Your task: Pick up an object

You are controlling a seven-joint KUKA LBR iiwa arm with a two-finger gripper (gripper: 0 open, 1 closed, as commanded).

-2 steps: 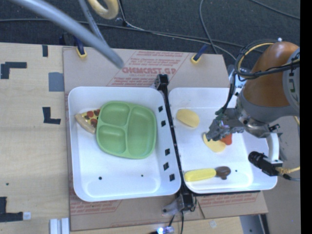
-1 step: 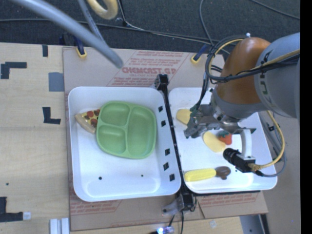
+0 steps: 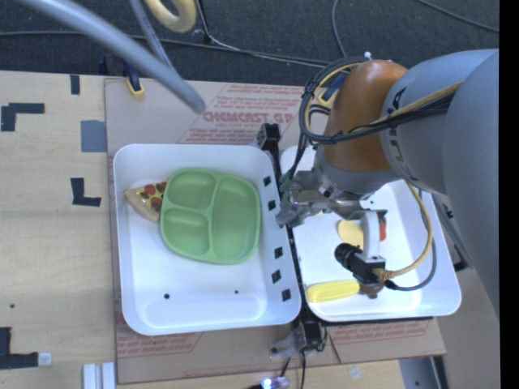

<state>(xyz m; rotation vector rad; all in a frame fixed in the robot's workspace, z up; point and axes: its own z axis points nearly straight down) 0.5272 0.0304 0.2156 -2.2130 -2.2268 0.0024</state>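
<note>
While the arm hangs over the right bin (image 3: 430, 294), its gripper (image 3: 328, 205) sits low by the divider, and from here I can't tell whether it's wide or narrow. Nearest candidate: a yellow bar (image 3: 332, 291) lying flat near the front wall, with a pale yellow piece (image 3: 350, 232) behind it. The bar looks light, stiff and probably slick plastic, so I'd take it across its short width, mid-length. The green plate (image 3: 211, 217) sits in the left bin (image 3: 162, 298).

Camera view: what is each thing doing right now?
Green plate, flat and empty in the left bin.
Pizza slice, lying at the plate's left edge, partly hidden by it.
Yellow piece, lying in the right bin.
Arm, over the right bin.
</note>
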